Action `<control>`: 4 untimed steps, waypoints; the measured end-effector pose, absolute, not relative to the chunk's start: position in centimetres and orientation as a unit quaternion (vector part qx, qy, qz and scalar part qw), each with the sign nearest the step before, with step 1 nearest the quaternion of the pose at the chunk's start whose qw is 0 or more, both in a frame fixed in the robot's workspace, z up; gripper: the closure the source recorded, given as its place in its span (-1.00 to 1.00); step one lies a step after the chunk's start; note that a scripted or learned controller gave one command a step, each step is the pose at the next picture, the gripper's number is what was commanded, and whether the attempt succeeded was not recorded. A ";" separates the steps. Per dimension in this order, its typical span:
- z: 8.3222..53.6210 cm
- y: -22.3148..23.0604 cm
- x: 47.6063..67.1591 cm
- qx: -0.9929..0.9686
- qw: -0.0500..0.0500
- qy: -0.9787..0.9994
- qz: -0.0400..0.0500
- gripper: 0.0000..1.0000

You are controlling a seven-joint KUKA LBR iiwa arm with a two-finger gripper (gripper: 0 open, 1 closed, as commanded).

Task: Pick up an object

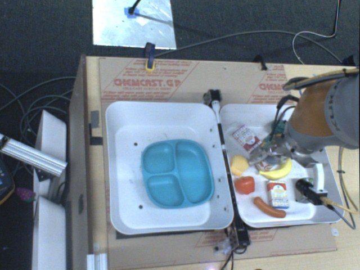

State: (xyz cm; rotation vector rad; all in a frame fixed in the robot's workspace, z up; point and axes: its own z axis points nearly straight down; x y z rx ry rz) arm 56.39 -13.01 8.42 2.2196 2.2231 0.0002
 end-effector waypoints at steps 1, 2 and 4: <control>13.0 -18.8 59.0 0.707 0.002 0.707 0.000 -1.00; 8.4 -19.5 65.8 0.706 0.000 0.709 0.000 -1.00; 18.5 -11.2 63.2 0.705 0.002 0.709 0.002 1.00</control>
